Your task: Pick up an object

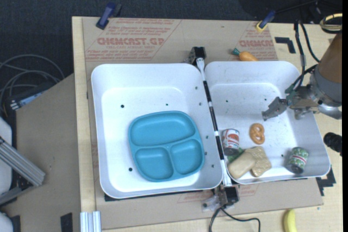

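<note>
My gripper (pixel 273 110) hangs over the right bin (pixel 244 76), near its right wall, with nothing visibly held. Just below and left of it lies a small orange pretzel-shaped item (pixel 257 133). A red and white can (pixel 231 139) rests against the bin's left wall. Tan bread-like pieces (pixel 250 162) lie at the front of the bin. A green can (pixel 297 159) sits in the front right corner. In the left bin (pixel 109 89) lies a blue divided plate (pixel 163 145).
An orange carrot-like toy (pixel 246 55) lies on the bench behind the right bin. A yellow banana (pixel 290 221) sits at the bench's front right. Blue clamps (pixel 107 15) hold the board's back edge. Black cables (pixel 304 46) hang near the arm.
</note>
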Available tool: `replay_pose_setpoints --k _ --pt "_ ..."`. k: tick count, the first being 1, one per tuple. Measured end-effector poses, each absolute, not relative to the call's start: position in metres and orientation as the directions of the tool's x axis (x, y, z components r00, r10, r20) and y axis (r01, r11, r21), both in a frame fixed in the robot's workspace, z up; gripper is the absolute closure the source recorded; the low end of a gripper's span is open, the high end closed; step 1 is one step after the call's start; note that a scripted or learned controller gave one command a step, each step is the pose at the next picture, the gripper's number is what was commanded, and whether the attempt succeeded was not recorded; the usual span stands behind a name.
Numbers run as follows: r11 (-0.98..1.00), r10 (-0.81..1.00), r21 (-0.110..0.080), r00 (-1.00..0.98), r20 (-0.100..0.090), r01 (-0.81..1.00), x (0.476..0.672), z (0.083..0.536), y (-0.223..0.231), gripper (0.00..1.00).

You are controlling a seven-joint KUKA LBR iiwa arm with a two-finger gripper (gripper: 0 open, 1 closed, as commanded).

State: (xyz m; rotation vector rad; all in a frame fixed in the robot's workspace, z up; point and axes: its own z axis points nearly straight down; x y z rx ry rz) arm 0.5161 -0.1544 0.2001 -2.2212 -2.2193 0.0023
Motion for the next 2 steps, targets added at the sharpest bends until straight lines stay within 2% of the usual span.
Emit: replay_pose_setpoints --k 1,2 --pt "0.000 1.000 0.001 0.000 0.000 1.000 0.5162 0.0845 -0.1526 0.00" --pt "-0.001 1.000 0.002 0.001 -0.001 1.000 0.5165 0.0944 -0.1527 1.00"
